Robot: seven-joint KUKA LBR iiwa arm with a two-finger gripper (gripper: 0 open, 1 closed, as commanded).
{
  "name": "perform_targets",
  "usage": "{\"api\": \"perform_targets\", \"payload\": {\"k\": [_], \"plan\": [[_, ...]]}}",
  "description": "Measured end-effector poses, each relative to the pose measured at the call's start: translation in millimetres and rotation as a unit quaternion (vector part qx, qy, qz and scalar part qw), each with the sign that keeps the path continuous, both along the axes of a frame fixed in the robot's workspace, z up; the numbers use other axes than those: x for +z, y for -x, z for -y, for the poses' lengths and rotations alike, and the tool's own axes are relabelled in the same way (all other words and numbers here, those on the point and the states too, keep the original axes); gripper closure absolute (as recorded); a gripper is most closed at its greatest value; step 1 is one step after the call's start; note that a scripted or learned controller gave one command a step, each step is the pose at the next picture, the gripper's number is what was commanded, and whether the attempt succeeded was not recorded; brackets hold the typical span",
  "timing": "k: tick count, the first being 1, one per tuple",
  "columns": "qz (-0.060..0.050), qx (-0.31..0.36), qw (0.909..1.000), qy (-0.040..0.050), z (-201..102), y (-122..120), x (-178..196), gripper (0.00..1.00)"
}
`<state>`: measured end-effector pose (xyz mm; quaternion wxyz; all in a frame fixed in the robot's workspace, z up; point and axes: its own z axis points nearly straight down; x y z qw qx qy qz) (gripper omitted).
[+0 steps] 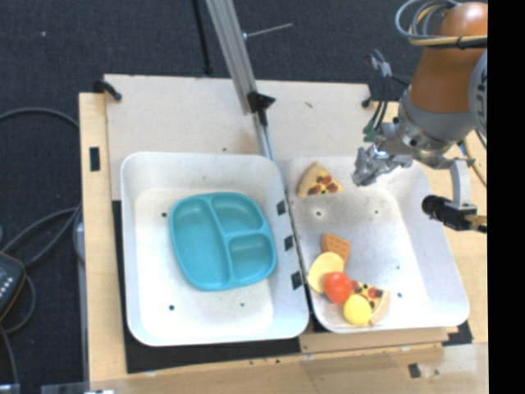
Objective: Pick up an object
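Observation:
My gripper (367, 171) hangs over the far edge of the right bin (426, 245), with nothing visible between its fingers. A toy pizza slice (317, 181) lies in that bin's far left corner, a short way left of the gripper. Near the front of the right bin sits a cluster: an orange cracker (335, 245), a pale yellow disc (325, 270), a red tomato (337, 286), a yellow lemon (358, 309) and a second pizza slice (375, 296).
The left bin (148, 245) holds a blue divided tray (221, 239). A slanted metal pole (238, 56) runs down to the gap between the bins. Bare bin floor lies between the gripper and the front cluster.

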<state>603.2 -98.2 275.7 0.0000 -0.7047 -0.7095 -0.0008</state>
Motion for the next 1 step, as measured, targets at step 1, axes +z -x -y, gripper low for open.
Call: {"api": "perform_targets", "payload": {"k": [1], "plan": [[0.000, 0.000, 1.0000, -0.0002, -47.1, 15.3, 4.3, 1.00]]}}
